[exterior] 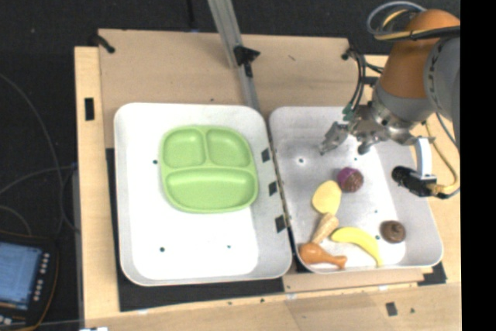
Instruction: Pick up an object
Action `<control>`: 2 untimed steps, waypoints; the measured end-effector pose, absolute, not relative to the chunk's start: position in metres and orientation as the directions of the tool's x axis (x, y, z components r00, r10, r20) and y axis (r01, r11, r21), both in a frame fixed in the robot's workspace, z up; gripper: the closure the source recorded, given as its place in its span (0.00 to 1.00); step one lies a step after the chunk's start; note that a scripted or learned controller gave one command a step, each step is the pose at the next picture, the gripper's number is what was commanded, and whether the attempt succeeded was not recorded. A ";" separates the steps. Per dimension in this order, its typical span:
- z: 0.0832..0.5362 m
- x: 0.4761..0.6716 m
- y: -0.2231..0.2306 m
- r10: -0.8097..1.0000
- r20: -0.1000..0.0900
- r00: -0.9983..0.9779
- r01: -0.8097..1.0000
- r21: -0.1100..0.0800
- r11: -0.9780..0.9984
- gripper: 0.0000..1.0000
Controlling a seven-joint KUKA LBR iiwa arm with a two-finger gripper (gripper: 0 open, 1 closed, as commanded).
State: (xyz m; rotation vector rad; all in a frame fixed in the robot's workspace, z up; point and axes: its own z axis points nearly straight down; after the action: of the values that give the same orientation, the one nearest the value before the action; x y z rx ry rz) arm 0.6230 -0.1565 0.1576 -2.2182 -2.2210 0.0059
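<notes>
gripper (pixel 346 140) fingers spread, holding nothing, above right white bin (pixel 298 143); round purple toy fruit (pixel 351 180) just below, yellow banana (pixel 358 243) further off.

No readable text, label, brand, number or sign is showing anywhere, whether on the worktop (pixel 194 66), the two white bins (pixel 139 244), the green divided plate (pixel 208 169) or the small glowing screen (pixel 23 275) at lower left.
</notes>
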 end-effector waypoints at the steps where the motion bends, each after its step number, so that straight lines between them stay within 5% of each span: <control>1: 0.105 0.622 -0.157 1.000 -0.001 0.001 1.000 -0.004 -0.001 0.00; 2: 0.120 0.624 -0.159 1.000 -0.002 0.004 1.000 0.004 -0.004 1.00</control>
State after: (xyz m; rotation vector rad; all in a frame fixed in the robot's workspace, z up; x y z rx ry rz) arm 0.6242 -0.1587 0.1199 -2.2287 -2.2202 -0.0015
